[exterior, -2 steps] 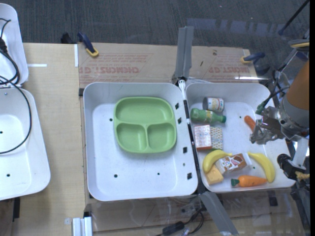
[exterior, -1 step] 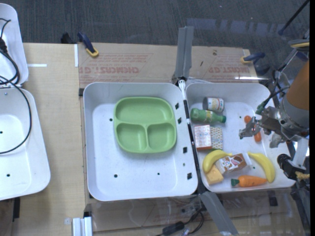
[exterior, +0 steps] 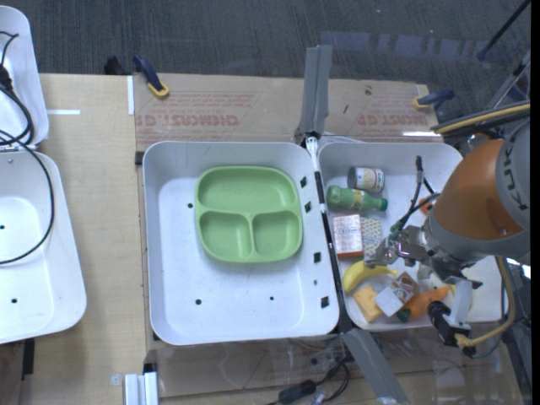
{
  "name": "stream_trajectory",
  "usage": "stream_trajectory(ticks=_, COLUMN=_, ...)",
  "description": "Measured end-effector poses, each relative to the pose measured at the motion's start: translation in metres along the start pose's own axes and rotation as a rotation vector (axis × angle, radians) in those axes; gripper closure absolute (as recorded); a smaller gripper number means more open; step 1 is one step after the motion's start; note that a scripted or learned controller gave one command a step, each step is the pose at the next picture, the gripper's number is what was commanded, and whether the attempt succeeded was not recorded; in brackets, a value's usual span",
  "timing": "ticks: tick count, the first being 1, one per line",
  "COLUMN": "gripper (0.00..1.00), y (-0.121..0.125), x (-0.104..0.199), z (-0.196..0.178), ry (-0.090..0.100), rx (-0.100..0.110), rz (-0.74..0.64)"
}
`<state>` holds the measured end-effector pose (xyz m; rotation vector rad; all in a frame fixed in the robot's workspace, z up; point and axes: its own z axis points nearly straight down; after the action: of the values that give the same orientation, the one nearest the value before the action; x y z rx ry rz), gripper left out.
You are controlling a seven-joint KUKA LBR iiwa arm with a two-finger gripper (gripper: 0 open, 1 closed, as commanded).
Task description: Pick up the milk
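- Nearest the lens, the arm (exterior: 481,201) is seen reaching in from the right, its orange band raised above the right bin (exterior: 337,154).
- The gripper (exterior: 395,248) is held low over the middle of the right bin, just right of the carton and above the banana.
- Whether the gripper is open or shut cannot be told, as it is masked by the wrist and the clutter around it; nothing can be made out in its hold.
- The milk (exterior: 348,234), taken to be the small reddish and white carton, is found lying flat near the left wall of the right bin, just beside the gripper; whether the two touch cannot be told.
- A green bottle (exterior: 356,198) is laid on its side just behind the carton, and a small jar (exterior: 368,178) is placed behind that.
- A banana (exterior: 366,273) is set in front of the carton, with a yellow block (exterior: 367,303), a white packet (exterior: 390,299) and a carrot (exterior: 419,303) gathered near the front wall.
- A green divided plate (exterior: 249,213) is placed in the left bin (exterior: 160,251), towards its back half.
- Both bins are borne side by side, touching, on a cardboard-covered bench (exterior: 219,108).
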<state>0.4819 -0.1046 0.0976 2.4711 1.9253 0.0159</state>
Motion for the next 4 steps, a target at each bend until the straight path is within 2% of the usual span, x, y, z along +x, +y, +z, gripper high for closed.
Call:
stream_trajectory(ticks=1, gripper=1.0, y=0.0, x=0.0, z=-0.009, ry=0.001, rx=0.002, rz=0.003)
stream_trajectory(ticks=2, gripper=1.0, y=-0.018, x=0.06, z=-0.093, ry=-0.004, rx=0.016, rz=-0.025)
stream_trajectory(ticks=3, gripper=1.0, y=-0.035, x=0.139, z=-0.093, ry=-0.001, rx=0.018, rz=-0.393)
stream_trajectory(ticks=4, gripper=1.0, y=-0.034, x=0.125, z=-0.114, ry=-0.001, rx=0.014, rz=-0.469)
